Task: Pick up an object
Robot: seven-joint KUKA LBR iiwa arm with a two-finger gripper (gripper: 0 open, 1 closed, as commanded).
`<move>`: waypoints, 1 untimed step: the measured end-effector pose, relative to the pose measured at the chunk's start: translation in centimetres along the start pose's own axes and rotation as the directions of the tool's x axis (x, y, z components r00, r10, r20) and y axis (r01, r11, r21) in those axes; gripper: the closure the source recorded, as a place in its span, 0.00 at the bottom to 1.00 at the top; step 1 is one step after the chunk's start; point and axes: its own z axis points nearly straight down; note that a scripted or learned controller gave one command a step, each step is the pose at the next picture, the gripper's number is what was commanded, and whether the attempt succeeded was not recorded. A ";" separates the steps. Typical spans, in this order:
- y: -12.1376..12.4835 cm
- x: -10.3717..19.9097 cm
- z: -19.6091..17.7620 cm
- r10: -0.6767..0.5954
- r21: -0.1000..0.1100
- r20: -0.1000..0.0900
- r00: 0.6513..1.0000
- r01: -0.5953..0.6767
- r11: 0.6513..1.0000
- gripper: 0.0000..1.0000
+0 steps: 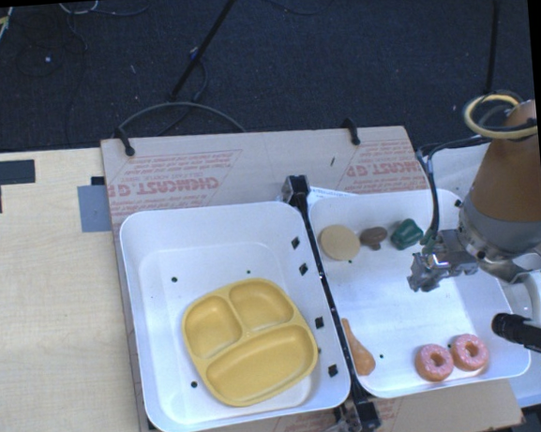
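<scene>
Green is the nearest target: I see the green toy (405,234) just up and left of the gripper (424,276), in the right bin (398,378). Finger state: I cannot tell, the metal blurs together. Two doughnuts (450,357) lie below. The arm (508,189) covers that bin's right rim.

Pale wood bench (45,324); cardboard sheet (247,165) atop it, bearing left bin (152,258) and right bin (398,378).
</scene>
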 end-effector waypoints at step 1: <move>1.1 5.8 -0.8 -0.003 0.002 -0.002 1.000 0.003 1.000 1.00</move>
